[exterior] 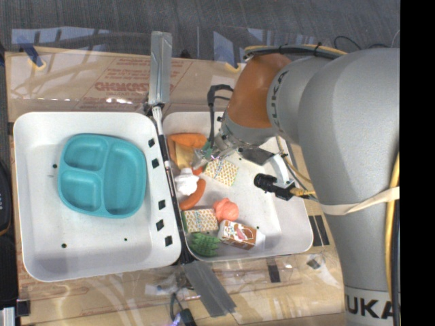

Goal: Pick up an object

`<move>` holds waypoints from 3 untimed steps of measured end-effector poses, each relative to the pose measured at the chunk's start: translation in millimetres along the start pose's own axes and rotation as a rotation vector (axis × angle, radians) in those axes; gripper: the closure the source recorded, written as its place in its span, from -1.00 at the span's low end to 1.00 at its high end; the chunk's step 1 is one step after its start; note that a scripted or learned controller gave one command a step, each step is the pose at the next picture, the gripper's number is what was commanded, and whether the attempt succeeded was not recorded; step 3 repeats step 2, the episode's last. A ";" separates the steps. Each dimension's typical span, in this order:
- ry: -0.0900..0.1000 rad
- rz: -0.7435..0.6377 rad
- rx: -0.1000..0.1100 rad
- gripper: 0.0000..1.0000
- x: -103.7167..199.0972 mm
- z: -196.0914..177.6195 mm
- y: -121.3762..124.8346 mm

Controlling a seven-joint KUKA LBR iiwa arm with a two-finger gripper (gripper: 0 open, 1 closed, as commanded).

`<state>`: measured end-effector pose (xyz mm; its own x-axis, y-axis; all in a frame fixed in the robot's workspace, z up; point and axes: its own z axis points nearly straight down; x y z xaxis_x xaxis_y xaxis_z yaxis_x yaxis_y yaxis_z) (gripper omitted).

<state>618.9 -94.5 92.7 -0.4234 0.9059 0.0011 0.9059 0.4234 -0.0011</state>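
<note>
Left bin [30,182]: one teal divided plate [103,175]. Right bin [296,216]: gripper [207,156] among small toy foods [231,209]; grip state cannot be told

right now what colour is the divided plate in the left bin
Teal, a blue-green; the divided plate shows plainly in the camera view.

Arm over the right bin [299,233]

The gripper [212,151] (fingers hidden) sits among toy foods; a teal plate [103,175] lies in the neighbouring left bin [30,202].

One fixed camera above — slanting down on both bins [27,182].
</note>
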 end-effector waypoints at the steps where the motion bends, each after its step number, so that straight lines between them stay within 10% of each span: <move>1: 0.000 0.000 0.000 -1.00 -0.1 0.0 0.0; 3: -0.002 -0.071 -0.001 -1.00 -19.8 -0.4 18.3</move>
